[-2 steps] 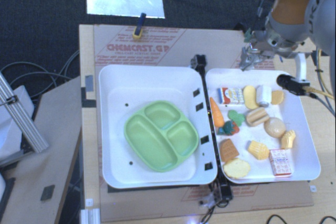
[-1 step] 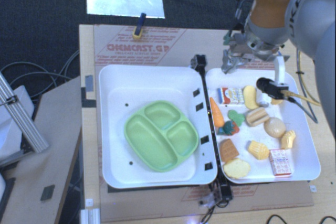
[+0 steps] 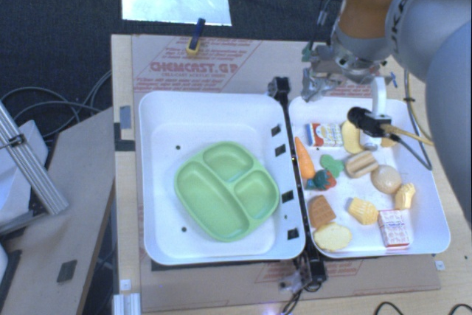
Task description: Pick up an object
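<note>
The arm reaches in from the right and its gripper [image 3: 322, 85] hangs over the far edge of the right bin [image 3: 435, 232], near the divider between the two bins; from where I stand its lower end is too dark and cluttered to read, so I cannot tell how the jaws stand, and nothing is visibly held. The left bin [image 3: 158, 158] carries a green sectioned plate [image 3: 226, 189]. All the likely pickings are play-food pieces scattered in the right bin: a carrot [image 3: 302, 157] lying along the divider, a small red-and-white carton [image 3: 325, 134] nearest the gripper, a bread roll [image 3: 361, 164], a pale round bun [image 3: 386, 178], a corn piece [image 3: 363, 210] and a boxy red-and-white packet [image 3: 394, 226] toward the near side. These look like hollow plastic, light and stiff but slick, so I would judge a pinch across the narrow width safest. The small carton seems the easiest target, flat-sided and fairly clear of its neighbours, though the bin wall behind it is close.
</note>
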Controlling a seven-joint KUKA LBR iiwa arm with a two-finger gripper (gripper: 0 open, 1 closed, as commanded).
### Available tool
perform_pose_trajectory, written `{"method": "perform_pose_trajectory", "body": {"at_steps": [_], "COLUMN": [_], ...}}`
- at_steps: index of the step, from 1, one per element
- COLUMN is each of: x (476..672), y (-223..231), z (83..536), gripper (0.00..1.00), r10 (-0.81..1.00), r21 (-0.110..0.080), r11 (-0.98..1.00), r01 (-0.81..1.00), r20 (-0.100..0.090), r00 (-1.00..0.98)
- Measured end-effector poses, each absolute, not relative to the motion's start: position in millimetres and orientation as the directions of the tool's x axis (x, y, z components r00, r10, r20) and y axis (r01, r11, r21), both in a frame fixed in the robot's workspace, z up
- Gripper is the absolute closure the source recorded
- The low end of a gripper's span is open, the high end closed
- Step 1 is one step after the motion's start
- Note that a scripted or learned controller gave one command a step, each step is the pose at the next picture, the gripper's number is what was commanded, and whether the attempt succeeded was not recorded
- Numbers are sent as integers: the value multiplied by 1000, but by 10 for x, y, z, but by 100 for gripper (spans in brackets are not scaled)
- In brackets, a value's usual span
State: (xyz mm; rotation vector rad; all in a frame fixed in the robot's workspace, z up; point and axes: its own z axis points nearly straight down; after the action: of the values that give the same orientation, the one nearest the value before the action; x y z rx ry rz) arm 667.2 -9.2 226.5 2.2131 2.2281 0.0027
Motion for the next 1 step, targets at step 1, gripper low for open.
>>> {"method": "perform_pose_trajectory", "body": {"at_steps": [1], "x": [6529], "y": [-96], "z": [2288], "gripper": [100], "r10": [1000], "r21": [0], "r11": [1], "r01": [1000], "r20": [0], "r00": [-1]}}
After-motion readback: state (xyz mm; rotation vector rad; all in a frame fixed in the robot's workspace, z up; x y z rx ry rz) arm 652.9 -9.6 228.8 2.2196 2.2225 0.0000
